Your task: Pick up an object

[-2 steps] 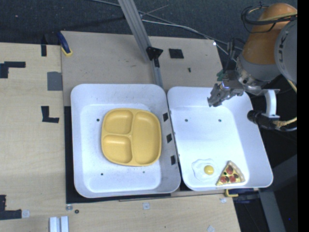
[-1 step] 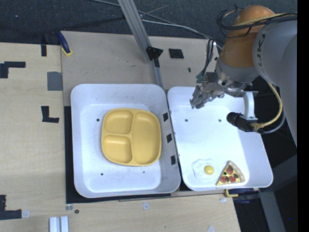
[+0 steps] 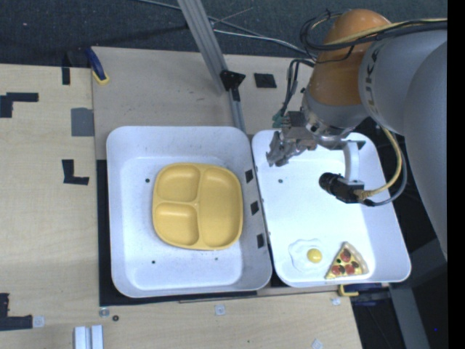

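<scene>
camera view: 2 white bins sit side by side on the bench; the left bin [image 3: 123,195] carries a yellow divided plate [image 3: 197,206] with 3 compartments, lying flat near the middle; the right bin [image 3: 378,217] carries a fried egg toy [image 3: 308,254] and a pizza slice toy [image 3: 347,262] just beside each other at its near edge; the slice's long axis runs on a slant, its tip pointing up and toward the egg, crust at the lower right; the gripper [image 3: 279,153] hangs over the far left corner of the right bin, well apart from both toys; nothing shows between its fingertips, though i cannot tell whether they are open or closed.
</scene>
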`<action>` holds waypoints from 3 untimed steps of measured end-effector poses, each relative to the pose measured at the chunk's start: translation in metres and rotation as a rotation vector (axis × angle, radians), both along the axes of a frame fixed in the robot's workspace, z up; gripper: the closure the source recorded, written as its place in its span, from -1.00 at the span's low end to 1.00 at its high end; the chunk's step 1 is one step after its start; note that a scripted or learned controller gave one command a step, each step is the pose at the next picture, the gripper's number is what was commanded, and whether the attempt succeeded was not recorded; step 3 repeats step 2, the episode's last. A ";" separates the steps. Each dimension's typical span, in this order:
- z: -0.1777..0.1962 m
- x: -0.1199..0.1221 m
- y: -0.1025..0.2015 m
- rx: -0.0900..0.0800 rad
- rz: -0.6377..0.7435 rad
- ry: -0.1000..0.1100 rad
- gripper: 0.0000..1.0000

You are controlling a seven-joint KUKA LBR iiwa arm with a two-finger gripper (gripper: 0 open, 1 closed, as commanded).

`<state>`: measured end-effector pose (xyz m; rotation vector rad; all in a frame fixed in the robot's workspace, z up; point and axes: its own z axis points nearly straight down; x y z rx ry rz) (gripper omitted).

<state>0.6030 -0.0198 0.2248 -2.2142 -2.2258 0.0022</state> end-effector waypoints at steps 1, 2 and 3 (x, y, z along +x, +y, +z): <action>-0.011 -0.004 0.053 0.000 0.001 0.001 1.00; -0.014 0.002 0.104 0.000 0.001 -0.001 1.00; -0.014 0.002 0.104 0.000 0.001 -0.001 1.00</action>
